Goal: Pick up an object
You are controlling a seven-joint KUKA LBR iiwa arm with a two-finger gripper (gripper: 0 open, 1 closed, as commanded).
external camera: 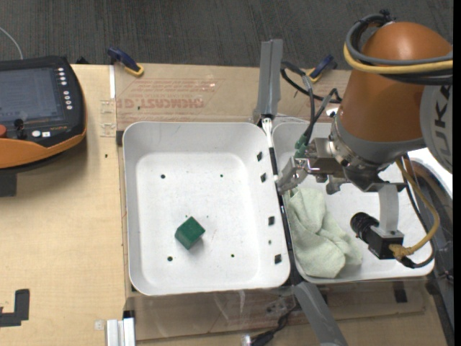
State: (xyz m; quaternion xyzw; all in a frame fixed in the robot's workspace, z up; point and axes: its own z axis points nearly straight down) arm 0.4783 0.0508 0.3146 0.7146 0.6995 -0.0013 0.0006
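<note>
A small green cube lies on the floor of the left bin, toward its front. In the right bin a crumpled pale green cloth rests against the left wall. The arm's orange and grey wrist hangs over the right bin. My gripper sits at the cloth's upper left corner, close to the wall between the two bins. The wrist body hides much of the gripper and the back of the right bin.
A teach pendant lies on the bench at far left. Blue clamps hold cardboard behind the bins. A grey metal post rises between the bins at the back. Cables and a black fitting hang from the wrist over the right bin.
</note>
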